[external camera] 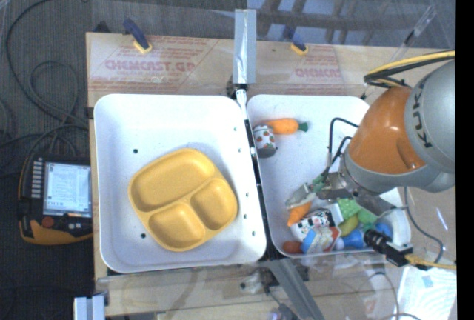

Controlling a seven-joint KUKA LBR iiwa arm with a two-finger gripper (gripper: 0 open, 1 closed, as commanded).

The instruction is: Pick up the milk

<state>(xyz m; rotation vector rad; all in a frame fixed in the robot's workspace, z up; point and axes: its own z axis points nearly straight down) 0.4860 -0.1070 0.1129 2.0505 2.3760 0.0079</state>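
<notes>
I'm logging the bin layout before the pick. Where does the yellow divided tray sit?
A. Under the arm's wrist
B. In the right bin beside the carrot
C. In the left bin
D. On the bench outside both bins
C: the yellow divided tray lies inside the left bin, while the carrot is in the right bin.

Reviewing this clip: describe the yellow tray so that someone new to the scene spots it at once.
Look at the left white bin of the two on the bench. The yellow tray lies in its middle, turned at a slant. It has three hollow compartments and lies alone, unlike the small toy foods piled in the right bin.
</notes>
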